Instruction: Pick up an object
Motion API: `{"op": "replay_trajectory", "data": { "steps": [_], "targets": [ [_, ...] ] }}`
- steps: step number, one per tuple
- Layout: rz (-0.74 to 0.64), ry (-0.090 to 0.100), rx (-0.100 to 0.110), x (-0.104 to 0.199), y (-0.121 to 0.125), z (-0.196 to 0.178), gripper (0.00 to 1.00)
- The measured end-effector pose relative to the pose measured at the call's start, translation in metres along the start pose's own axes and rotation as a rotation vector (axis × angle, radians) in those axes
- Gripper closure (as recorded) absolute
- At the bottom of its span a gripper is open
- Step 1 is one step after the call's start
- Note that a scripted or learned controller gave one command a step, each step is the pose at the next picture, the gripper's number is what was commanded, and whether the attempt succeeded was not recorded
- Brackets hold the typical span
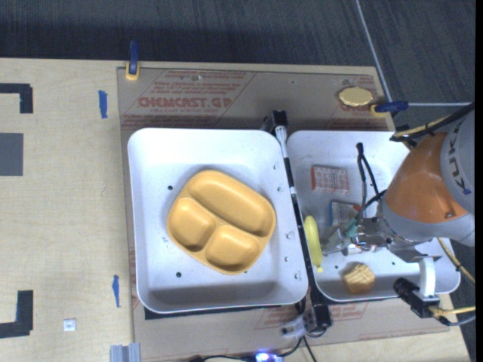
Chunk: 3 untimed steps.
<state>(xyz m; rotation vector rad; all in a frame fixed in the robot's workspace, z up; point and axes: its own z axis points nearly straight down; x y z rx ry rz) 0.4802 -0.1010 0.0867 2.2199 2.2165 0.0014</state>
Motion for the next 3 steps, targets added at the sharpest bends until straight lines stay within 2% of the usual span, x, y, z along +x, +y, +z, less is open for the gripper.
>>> {"op": "replay_trajectory", "data": {
  "steps": [1, 2, 3],
  "targets": [
    [0.000, -0.001, -0.004, -0.0001, 0.0012, -0.0098, 1.00],
    [0.000, -0.001, -0.004, -0.0001, 0.0011, -0.0098, 0.00],
    [0.004, -0.005, -0.001, 0.0035, 0.0000, -0.0011, 0.00]
  ]
}}
